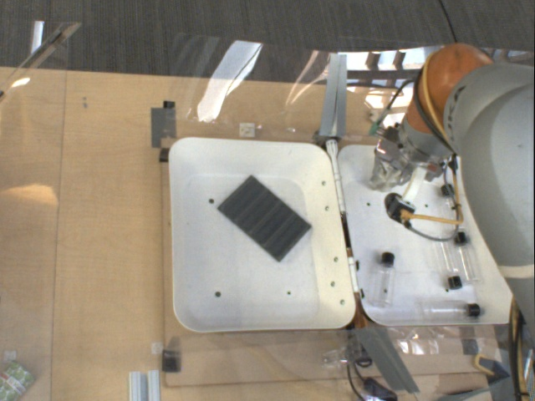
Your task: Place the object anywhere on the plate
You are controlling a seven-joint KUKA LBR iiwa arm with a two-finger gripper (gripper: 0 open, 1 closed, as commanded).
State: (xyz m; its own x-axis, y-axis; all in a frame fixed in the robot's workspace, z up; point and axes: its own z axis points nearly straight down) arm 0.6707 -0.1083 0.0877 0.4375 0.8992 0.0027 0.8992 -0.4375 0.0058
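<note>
Over right bin point(368, 224), gripper point(386, 174) perhaps empty.

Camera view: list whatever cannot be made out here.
- Gripper: blurred, partly under the arm's wrist; jaws' state unreadable.
- Right bin: its right side is covered by the arm.
- Clear tubes with black caps: too small to identify.
- Dark ridged plate: material unclear.

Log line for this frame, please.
arm: over right bin, far end | gripper: low, nothing seen held | plate: dark, ridged, left bin, bare | vials: right bin | placed: no
</note>
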